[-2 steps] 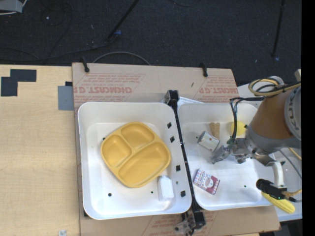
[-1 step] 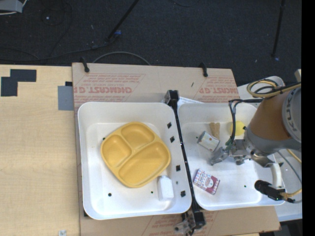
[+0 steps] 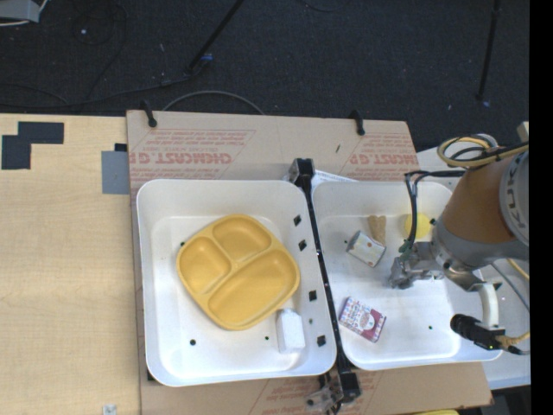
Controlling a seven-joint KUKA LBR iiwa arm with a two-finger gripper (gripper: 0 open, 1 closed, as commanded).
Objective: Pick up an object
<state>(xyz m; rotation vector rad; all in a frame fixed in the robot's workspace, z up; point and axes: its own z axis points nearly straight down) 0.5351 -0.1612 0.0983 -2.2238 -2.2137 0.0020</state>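
Within the right bin (image 3: 432,346), the gripper (image 3: 403,275) sits low mid-floor; finger state cannot be determined. Nearest: grey block (image 3: 366,249), pink packet (image 3: 361,319); open floor toward the near rim.

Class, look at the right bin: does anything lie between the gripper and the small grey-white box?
Nothing visible does. The gripper hangs just right of the small box, with bare bin floor between them.
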